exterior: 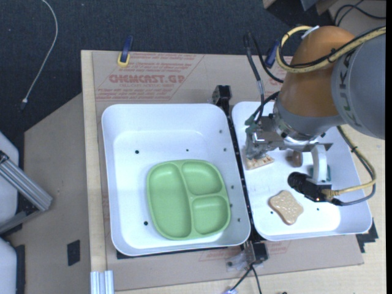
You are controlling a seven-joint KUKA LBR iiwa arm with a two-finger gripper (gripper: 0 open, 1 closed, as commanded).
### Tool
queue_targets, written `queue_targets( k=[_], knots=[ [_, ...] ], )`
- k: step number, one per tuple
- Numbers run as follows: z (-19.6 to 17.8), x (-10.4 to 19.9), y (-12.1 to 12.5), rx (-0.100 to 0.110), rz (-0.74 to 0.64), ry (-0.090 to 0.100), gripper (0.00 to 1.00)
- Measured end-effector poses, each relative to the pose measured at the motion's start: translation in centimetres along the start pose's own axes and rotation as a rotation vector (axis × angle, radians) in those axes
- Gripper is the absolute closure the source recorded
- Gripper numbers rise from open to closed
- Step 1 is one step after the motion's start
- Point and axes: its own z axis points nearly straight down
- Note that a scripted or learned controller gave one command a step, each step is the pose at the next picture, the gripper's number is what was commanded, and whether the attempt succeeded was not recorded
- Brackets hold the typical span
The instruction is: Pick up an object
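Jaws of the gripper [260, 144] are pointing down into the right bin [343, 225], and I cannot tell whether they are standing open or closed, because the grey and orange arm [318, 72] is hanging over them. Just below the gripper a small tan scrap [259, 162] is lying flat, its upper edge hiding under the gripper; whether the two are touching is unclear. Just right of the gripper a small brown lump [296, 158] is sitting, too small to identify. Further below the gripper, a toast-like slice [285, 206] is lying in full view. Well left of the gripper, a green divided plate [187, 198] is resting in the left bin [128, 139].
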Motion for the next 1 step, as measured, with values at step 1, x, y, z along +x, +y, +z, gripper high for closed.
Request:
queue_targets(
  k=[1],
  knots=[
    [1.02,5.44,1.71,-0.002,0.0,-0.001,1.0]
  ],
)
